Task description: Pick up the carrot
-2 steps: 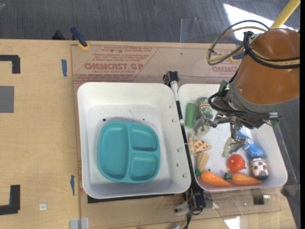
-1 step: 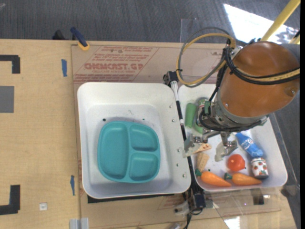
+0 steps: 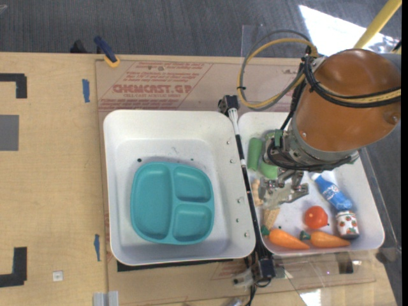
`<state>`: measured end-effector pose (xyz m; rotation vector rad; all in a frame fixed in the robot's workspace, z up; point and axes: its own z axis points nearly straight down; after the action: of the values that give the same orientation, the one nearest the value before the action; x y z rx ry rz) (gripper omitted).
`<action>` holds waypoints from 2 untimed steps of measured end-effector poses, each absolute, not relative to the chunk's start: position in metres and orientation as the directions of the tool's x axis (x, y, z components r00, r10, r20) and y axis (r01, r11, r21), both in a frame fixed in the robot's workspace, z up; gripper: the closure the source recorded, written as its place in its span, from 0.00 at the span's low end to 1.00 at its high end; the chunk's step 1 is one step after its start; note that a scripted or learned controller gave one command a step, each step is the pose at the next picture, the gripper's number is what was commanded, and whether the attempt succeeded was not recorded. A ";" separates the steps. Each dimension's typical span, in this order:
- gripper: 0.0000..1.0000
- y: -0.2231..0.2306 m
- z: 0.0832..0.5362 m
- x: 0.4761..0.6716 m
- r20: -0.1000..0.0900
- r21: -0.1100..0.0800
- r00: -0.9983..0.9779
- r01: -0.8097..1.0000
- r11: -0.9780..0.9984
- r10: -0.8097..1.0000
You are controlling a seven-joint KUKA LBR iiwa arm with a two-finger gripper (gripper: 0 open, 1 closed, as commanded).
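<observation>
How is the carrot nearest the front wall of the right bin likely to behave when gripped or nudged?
The carrot looks like a smooth, tapered toy, so probably stiff and light. Its rounded body may roll or slip from the pincer. It lies close to the right bin's front wall, near a second carrot, which could crowd a grasp.

We look from one fixed camera above the bench (image 3: 44, 171), facing down at a slant. Both white bins fit in our view: the left bin (image 3: 118, 171) in the middle, the right bin (image 3: 370, 203) toward the right edge. The arm (image 3: 347, 101) enters from the right, near the camera. At the far side we see dark floor (image 3: 159, 11).
</observation>
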<state>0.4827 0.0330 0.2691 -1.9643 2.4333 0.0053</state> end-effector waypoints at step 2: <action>0.00 -0.073 0.374 0.482 -0.003 -0.011 0.052 -0.999 -0.052 -0.999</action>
<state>0.4819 -0.0727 0.3744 -2.2714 2.1557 -0.0093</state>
